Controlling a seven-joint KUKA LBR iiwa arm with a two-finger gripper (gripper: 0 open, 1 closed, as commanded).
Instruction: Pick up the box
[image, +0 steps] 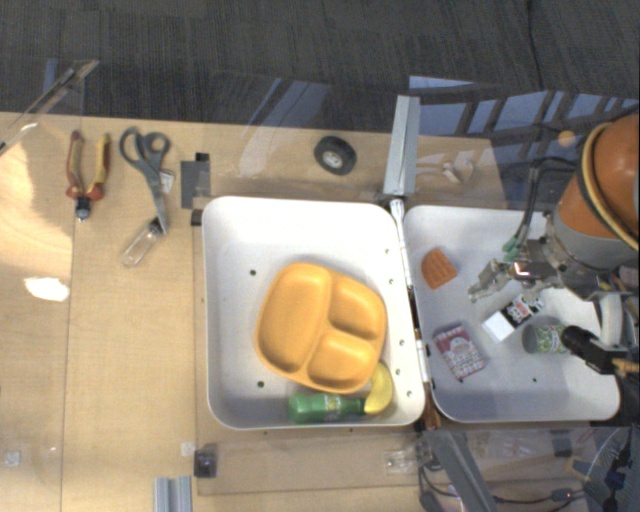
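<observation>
Left bin (230, 300), near edge: green bottle (326, 406) lying flat, glossy; yellow banana (380, 392) just beside it.
Left bin, middle: orange sectioned tray (322, 326), smooth moulded plastic, rounded corners.
Right bin (560, 405), near side: small flat box (460, 350), reddish printed faces, lying flat, apart from neighbours. Judged light, stiff card, crushable; best pinched across the short sides.
Right bin, right: small white block (498, 325); dark round item (543, 338), unclear.
Right bin, far side: orange ridged piece (438, 268).
Claw (500, 278): above the bin floor, beyond the box; open or closed, cannot tell.
Surface (110, 350), far: scissors (150, 170), red-handled pliers (85, 170), tape roll (335, 154).
</observation>
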